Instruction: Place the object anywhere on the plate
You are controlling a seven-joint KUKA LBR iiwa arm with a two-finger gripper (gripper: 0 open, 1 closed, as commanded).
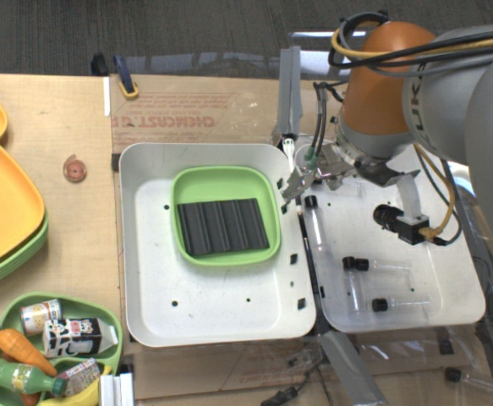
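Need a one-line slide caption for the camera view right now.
KUKA arm's gripper hovers at the bins' shared edge, beside the green plate bearing a dark ribbed object.

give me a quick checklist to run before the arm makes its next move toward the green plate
1. Plate position: green plate sits flat in the left bin: ok.
2. Plate surface: a dark ribbed object already lies on it: ok.
3. Pincer location: near the divider between the bins, beside the plate's right rim: ok.
4. Pincer contents: its tips are too small to read: cannot tell.
5. Right bin: small clear tubes with black caps lie loose: ok.
6. Cable slack near the wrist: cannot tell.
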